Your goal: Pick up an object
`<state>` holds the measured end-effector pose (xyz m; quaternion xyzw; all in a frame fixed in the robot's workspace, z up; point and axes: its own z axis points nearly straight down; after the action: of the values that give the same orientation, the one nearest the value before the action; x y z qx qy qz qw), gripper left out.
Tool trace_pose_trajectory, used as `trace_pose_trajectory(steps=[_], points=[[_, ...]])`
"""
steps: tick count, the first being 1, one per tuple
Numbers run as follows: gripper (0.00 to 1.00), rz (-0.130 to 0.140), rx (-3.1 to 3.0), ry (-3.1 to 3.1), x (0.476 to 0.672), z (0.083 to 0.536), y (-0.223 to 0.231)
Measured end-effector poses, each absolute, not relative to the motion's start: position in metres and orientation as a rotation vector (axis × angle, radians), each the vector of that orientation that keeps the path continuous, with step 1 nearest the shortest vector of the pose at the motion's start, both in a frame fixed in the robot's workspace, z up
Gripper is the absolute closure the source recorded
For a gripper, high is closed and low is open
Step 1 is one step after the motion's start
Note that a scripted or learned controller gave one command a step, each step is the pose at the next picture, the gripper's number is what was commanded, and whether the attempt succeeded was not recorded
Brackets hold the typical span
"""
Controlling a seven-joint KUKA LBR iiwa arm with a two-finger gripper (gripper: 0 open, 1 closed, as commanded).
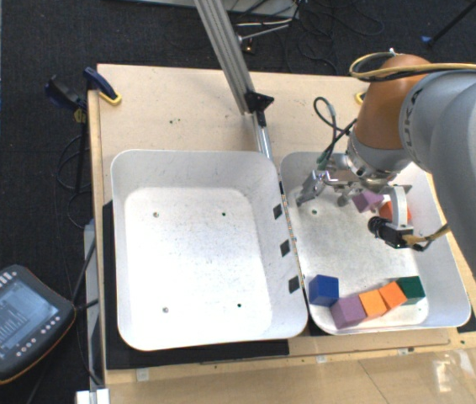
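Right of the left white bin (129, 225) on the desk (179, 99), the pincer (317, 187), its opening impossible to tell, hangs over the right bin's (448, 310) far end beside a small purple piece (365, 200), while a blue cube (324, 289), purple block (347, 310), orange block (373, 301) and green block (409, 289) line its near edge.

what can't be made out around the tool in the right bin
- Purple thing by the tool, camera view: the arm covers most of it, so its shape, and whether it is gripped or lying loose, cannot be told.
- Orange-red patch next to it: too small and half covered to identify.
- Right bin, far right corner: hidden under the arm.
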<state>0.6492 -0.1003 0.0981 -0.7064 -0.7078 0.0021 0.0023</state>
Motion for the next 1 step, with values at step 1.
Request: trace_pose_trajectory(steps=[1], points=[[1.0,-0.002,-2.221,-2.224,0.6515,0.1124,-0.1005]])
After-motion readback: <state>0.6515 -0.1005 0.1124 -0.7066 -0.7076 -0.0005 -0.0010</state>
